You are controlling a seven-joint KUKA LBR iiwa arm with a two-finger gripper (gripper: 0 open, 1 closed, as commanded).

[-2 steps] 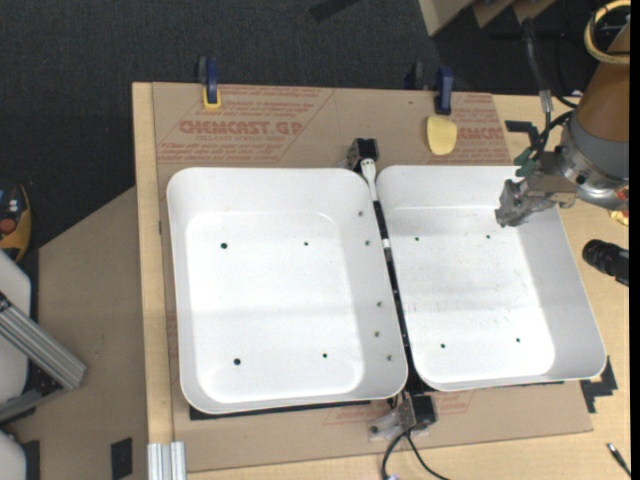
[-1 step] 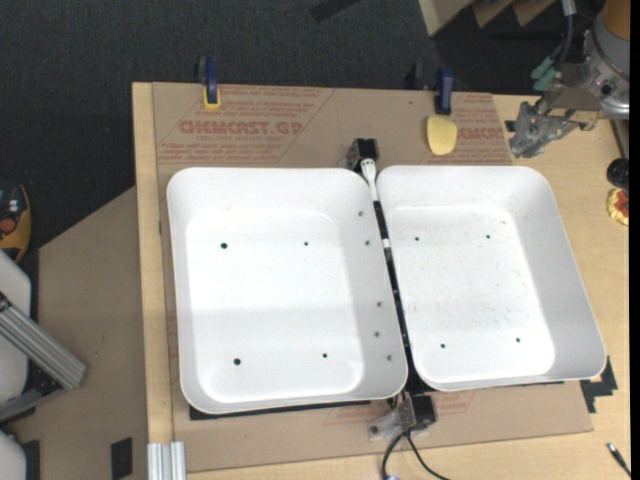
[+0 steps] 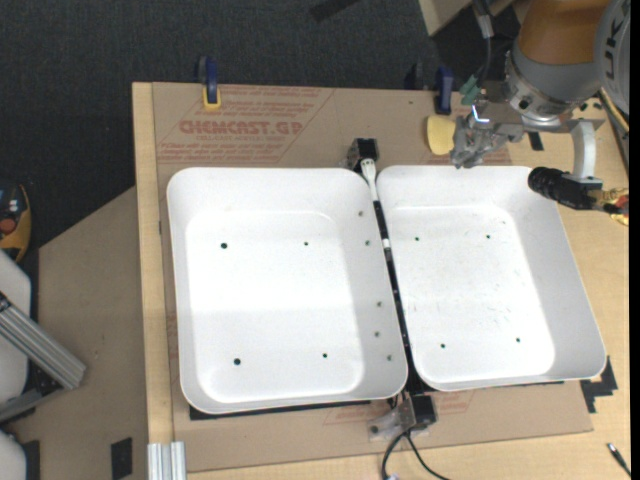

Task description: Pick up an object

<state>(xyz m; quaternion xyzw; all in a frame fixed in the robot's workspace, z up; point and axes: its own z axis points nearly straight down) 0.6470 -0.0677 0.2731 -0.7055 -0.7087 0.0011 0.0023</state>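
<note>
Gripper (image 3: 468,151) just beside yellow object (image 3: 439,134)

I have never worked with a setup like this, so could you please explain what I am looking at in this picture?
One camera looks down at a slant on a bench covered with brown board. Two shallow white bins sit side by side: the left bin and the right bin. The grey and orange machine at the upper right is a robot arm; its hand hangs just beyond the right bin's far rim. A small pale yellow object lies on the board beside the hand. I see nothing between its fingers.
</note>
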